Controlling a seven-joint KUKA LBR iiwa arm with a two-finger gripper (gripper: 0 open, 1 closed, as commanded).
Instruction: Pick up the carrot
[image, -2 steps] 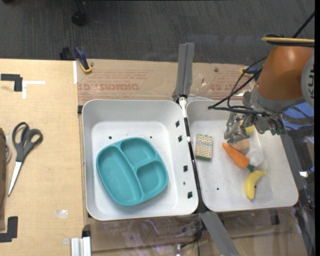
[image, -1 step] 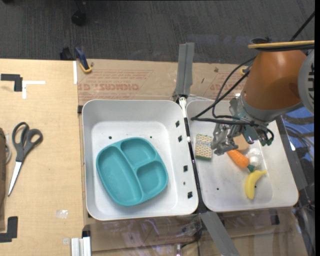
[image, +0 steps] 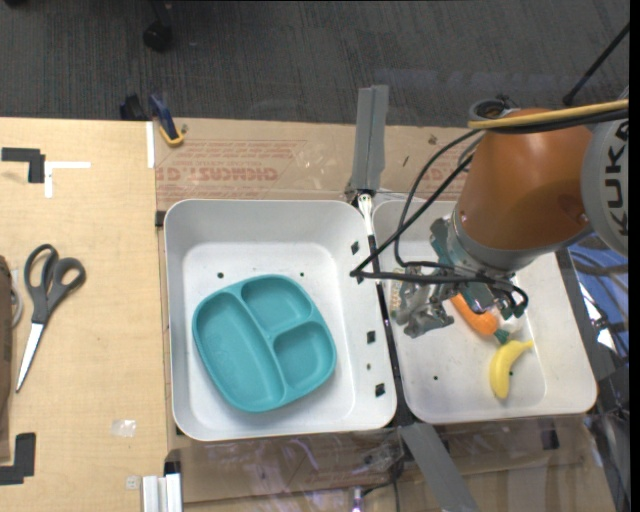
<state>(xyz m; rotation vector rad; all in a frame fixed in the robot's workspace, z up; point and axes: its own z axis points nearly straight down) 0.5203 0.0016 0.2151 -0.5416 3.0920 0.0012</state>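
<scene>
The carrot (image: 476, 316) is a short orange piece lying in the right bin (image: 440, 395), partly hidden under the arm's wrist and cables. My gripper (image: 427, 312) hangs low over that bin, just to the left of the carrot and close beside it. The orange band of the arm (image: 520, 190) covers the bin's far half. From this angle the carrot looks beside the gripper rather than inside it.
A yellow banana (image: 505, 366) lies just in front of the carrot, to its right. The left bin (image: 190, 250) holds a teal divided plate (image: 264, 342). Scissors (image: 45, 290) lie on the bench far left. Black cables (image: 400, 265) loop across the divider between the bins.
</scene>
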